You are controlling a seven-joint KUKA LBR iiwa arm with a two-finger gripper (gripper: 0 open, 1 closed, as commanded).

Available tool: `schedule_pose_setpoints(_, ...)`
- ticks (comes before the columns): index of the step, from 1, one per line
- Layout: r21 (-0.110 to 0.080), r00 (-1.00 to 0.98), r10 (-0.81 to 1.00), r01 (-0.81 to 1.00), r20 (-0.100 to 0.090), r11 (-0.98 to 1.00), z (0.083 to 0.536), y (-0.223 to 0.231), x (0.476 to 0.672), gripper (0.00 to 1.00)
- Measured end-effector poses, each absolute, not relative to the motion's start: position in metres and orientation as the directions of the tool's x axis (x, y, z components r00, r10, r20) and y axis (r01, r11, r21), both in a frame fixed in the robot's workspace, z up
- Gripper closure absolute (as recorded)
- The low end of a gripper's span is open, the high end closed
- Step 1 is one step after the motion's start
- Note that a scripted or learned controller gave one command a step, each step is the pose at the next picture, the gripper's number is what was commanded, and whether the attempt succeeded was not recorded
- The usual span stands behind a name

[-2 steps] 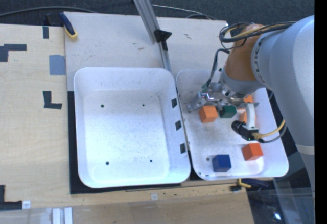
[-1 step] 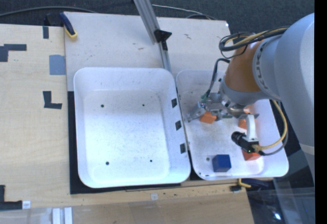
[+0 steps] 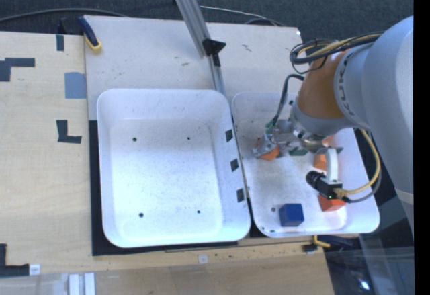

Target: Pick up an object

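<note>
Camera view is showing the left bin point(image 3: 168, 166) lying bare; in the right bin point(image 3: 269, 112), the gripper point(image 3: 277, 146) is hanging over an orange piece point(image 3: 267, 153), grip unclear, a blue block point(image 3: 291, 214) sitting near the front rim.

The scene was lit evenly and brightly from overhead, with no hard glare. Left of the gripper point(image 3: 282, 142), the left bin point(image 3: 164, 102) glowed almost blown-out white, its rim casting only a soft shadow. The arm point(image 3: 376, 85) just right of the gripper looked slightly blurred and threw a faint shadow into the right bin point(image 3: 269, 183). Detail around the gripper was soft and grainy
</note>
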State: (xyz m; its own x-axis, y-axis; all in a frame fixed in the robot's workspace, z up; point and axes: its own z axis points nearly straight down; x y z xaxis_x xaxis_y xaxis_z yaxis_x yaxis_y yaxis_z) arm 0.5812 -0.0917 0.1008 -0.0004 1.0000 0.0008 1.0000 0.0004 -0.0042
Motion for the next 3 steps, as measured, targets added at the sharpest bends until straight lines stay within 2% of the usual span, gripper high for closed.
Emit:
schedule_pose_setpoints(1, 0.005, -0.007, 1.000, 1.000, 0.003, 0.007, 0.196, -0.025, 0.569, 1.00)
schedule_pose_setpoints(2, 0.005, -0.002, 1.000, 1.000, 0.000, 0.002, 0.300, -0.019, 0.531, 1.00)
schedule_pose_setpoints(3, -0.002, -0.002, 1.000, 1.000, -0.001, 0.002, 0.295, -0.019, 0.531, 0.00)
